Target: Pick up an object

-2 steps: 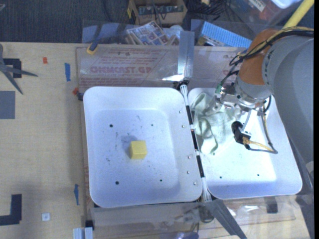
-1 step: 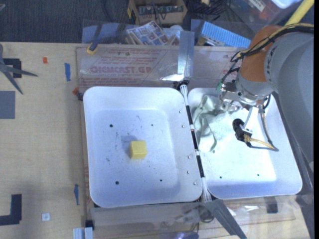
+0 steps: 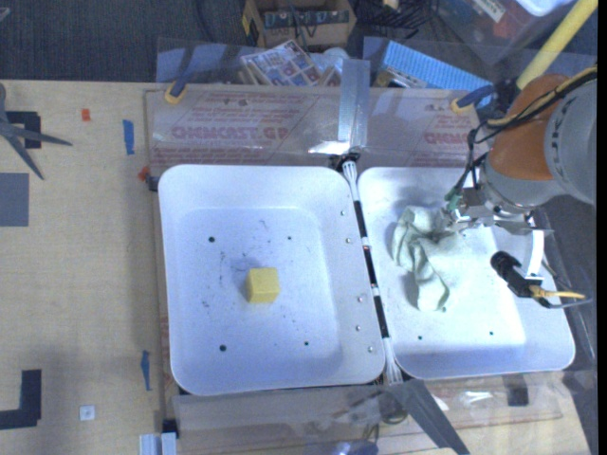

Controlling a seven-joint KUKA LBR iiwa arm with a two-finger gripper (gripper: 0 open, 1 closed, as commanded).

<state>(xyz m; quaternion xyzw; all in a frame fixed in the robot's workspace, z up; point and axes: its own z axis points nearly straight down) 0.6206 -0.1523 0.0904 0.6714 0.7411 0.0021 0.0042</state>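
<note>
A crumpled pale green cloth point(image 3: 422, 259) lies in the right bin point(image 3: 484, 349), towards its left and middle. My gripper point(image 3: 453, 219) is low over the cloth's upper right end, reaching in from the right under the grey wrist and its orange band. It appears to touch the cloth there. In the left bin point(image 3: 190, 207) a small yellow cube point(image 3: 263, 284) rests near the middle, far from the gripper.
The ridge between the two bins point(image 3: 365, 254) runs just left of the cloth. A clear plastic wall point(image 3: 285, 126) stands behind both bins. Bare tabletop point(image 3: 76, 254) stretches to the left.
</note>
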